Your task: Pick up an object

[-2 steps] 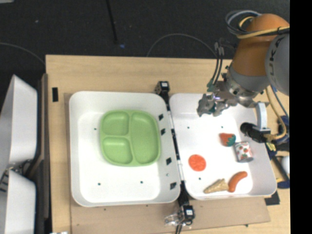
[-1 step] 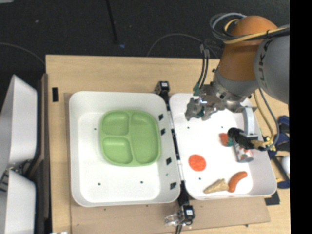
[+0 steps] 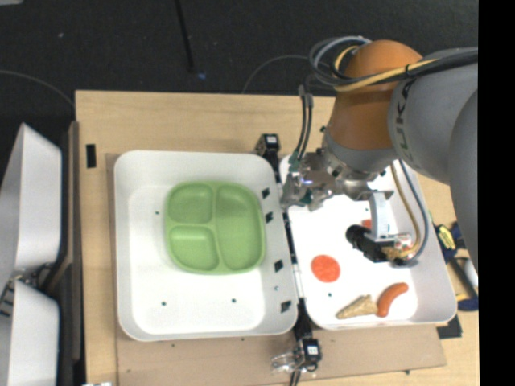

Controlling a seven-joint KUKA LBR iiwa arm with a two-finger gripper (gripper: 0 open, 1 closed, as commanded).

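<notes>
In the right bin [image 3: 434,300], near its front, lie a flat red disc [image 3: 325,268], a tan cone-shaped piece [image 3: 356,306] and an orange-red sausage [image 3: 393,297]. My gripper [image 3: 304,186] hangs over the bin's far left corner, close to the wall shared with the left bin. It is well away from all three objects, and I see nothing held in it. The grey arm with its orange band [image 3: 372,103] covers the far part of the right bin.
A green divided plate [image 3: 216,226] lies in the left bin [image 3: 145,296], slightly toward its far side. White containers [image 3: 32,207] stand off the bench at the left edge. Small black clips [image 3: 282,264] line the gap between the bins.
</notes>
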